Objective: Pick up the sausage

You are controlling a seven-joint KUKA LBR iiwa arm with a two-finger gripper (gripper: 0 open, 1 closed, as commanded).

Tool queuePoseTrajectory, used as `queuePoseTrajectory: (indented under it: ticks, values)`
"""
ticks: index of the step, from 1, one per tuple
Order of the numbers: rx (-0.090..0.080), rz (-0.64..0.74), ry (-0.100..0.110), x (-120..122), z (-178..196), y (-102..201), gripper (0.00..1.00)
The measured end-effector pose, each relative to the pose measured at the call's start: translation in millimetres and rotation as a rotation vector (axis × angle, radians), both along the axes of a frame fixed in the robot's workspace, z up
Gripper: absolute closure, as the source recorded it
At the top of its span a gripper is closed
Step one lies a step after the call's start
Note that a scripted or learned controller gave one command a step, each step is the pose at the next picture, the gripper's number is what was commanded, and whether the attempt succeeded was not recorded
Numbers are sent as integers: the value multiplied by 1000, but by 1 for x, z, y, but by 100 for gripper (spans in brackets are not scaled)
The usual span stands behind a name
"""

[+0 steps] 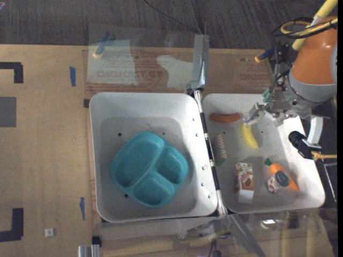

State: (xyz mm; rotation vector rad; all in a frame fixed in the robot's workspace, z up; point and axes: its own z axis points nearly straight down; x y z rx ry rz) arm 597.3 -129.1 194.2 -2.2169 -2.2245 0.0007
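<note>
A KUKA arm (316, 63) reaches over the right bin (313, 197), its gripper (266, 111) hovering near the bin's far edge; whether it is spread or closed cannot be told. The left bin (107, 116), well to the gripper's left, holds a teal divided plate (150, 167). Just left of the gripper lies the sausage (225, 117), untouched. Directly below it sits a banana (249, 136). Nearer the camera stand a small carton (244, 181) and a carrot (281, 174); no label is legible.
</note>
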Motion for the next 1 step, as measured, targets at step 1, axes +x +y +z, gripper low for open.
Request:
queuePoseTrajectory:
  ticks: [1]
  values:
    - [0,195,-2,70,-100,26,0]
